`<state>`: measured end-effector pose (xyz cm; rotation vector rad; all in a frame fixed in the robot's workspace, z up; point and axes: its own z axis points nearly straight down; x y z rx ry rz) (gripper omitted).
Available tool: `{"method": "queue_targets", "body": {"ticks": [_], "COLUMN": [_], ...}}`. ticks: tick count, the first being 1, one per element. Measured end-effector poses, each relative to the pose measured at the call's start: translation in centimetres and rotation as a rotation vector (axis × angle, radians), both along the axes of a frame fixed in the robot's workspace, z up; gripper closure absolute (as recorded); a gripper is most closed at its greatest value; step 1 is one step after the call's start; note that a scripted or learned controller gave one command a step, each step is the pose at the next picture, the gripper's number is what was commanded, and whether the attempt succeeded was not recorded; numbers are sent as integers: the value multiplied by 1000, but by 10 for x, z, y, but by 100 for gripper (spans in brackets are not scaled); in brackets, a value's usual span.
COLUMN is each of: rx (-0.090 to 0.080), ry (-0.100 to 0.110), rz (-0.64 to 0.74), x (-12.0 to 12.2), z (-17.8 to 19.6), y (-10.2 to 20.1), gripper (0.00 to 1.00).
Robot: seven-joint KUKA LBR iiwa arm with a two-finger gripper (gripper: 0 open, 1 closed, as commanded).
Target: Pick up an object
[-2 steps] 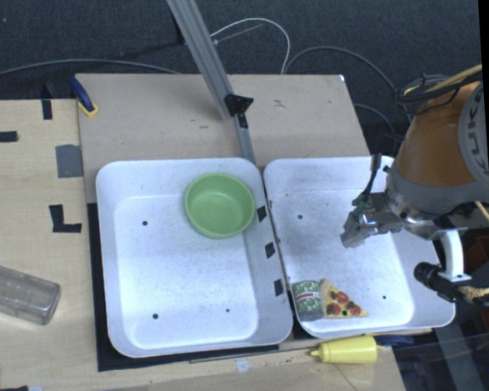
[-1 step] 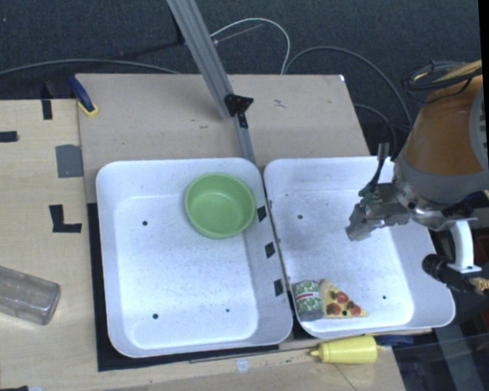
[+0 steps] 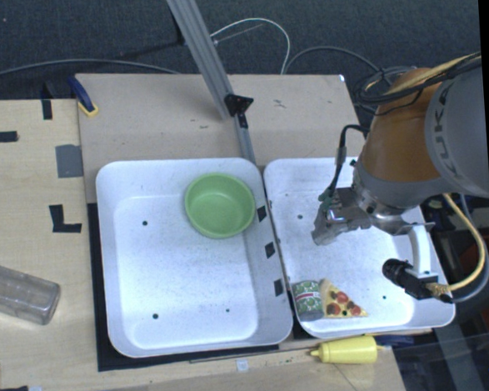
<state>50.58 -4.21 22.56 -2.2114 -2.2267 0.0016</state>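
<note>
A green bowl (image 3: 220,205) sits in the left bin (image 3: 133,273), near its back right corner. In the right bin (image 3: 302,186), at the front left, lie a small green can (image 3: 307,299) and a pizza slice toy (image 3: 340,301) side by side. My gripper (image 3: 325,229) hangs over the middle of the right bin, behind the can and the pizza slice and apart from them. Nothing shows between its fingers.
A yellow mustard bottle (image 3: 349,350) lies on the bench just in front of the right bin. A clear plastic tumbler (image 3: 16,292) lies at the far left. A grey pole (image 3: 210,59) slants in from the back above the bins' divider.
</note>
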Motion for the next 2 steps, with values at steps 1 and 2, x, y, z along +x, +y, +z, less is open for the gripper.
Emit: {"method": "queue_targets", "body": {"ticks": [1, 2], "rx": [0, 0], "ry": [0, -2], "rz": [1, 1], "x": [0, 18], "z": [-6, 3], "y": [59, 109], "gripper": [100, 100]}}
